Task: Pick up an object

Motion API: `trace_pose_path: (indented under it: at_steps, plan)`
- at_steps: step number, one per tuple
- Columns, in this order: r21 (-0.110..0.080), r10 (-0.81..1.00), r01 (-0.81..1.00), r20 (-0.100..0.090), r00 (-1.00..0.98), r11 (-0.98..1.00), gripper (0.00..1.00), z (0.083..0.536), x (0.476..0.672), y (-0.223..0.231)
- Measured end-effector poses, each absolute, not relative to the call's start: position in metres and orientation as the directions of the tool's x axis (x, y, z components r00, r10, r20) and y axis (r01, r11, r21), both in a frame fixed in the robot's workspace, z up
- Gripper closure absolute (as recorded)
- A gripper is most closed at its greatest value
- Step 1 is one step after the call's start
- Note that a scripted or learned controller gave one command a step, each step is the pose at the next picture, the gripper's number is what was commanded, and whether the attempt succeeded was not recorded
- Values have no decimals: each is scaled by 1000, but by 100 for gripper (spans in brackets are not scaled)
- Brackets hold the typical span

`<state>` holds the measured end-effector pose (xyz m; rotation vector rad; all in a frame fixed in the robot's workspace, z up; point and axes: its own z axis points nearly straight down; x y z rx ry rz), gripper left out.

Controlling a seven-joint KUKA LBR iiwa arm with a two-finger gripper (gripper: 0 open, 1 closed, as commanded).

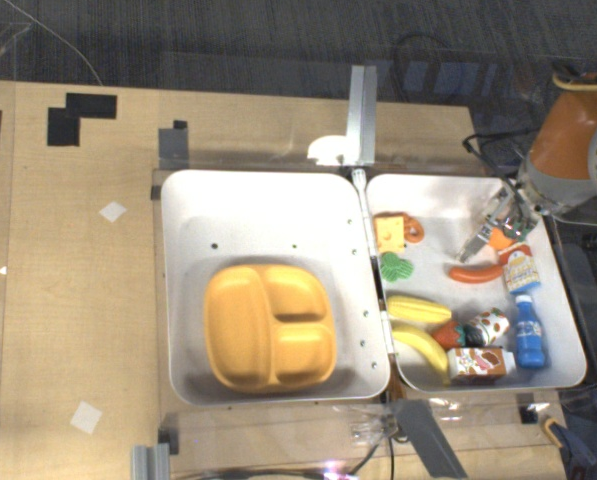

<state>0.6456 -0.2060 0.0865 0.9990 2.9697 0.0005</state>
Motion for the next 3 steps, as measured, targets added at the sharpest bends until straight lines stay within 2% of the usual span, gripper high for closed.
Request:
trace_pose_path:
  at_steps: [1,2,3]
  plan:
    - [4,823,823,-6,-568,568,0,153,610,-206]
    - [3,823,823,-4,-569,569,0,151,610,-205]
    - [6,927,926,-4,-376,376,0,86,652,-169]
